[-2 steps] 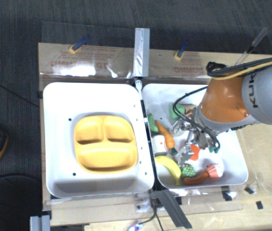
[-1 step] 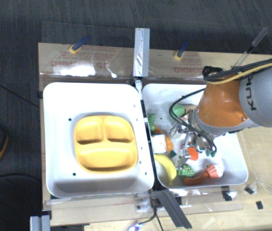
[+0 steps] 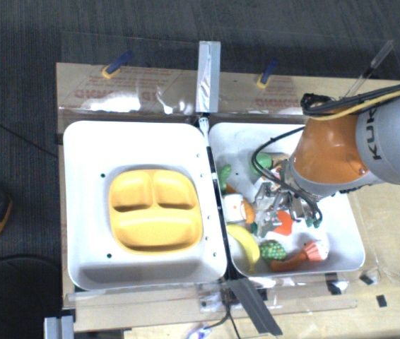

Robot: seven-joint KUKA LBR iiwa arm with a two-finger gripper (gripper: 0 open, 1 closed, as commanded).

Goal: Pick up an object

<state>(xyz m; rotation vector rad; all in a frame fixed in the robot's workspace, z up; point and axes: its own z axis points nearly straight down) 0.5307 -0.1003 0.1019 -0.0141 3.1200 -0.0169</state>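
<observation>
The right bin [image 3: 341,249] holds a heap of small toy foods: a yellow banana [image 3: 245,244], a green and red strawberry-like piece [image 3: 272,250], an orange carrot-like piece [image 3: 293,260], a white and orange piece [image 3: 234,208] and a green piece [image 3: 223,174]. My gripper [image 3: 279,209] reaches down from the right into the middle of this heap, its metal fingers over an orange-red piece [image 3: 283,223]. The wrist's orange band [image 3: 327,154] covers the bin's upper right part. Nothing shows clearly between the fingers.
The left bin [image 3: 87,260] holds a yellow compartment tray [image 3: 156,209] in its middle. A low divider [image 3: 214,189] separates the two bins. Black cables [image 3: 341,103] run along the arm. Clamps and a clear sheet line the bench's back edge [image 3: 186,90].
</observation>
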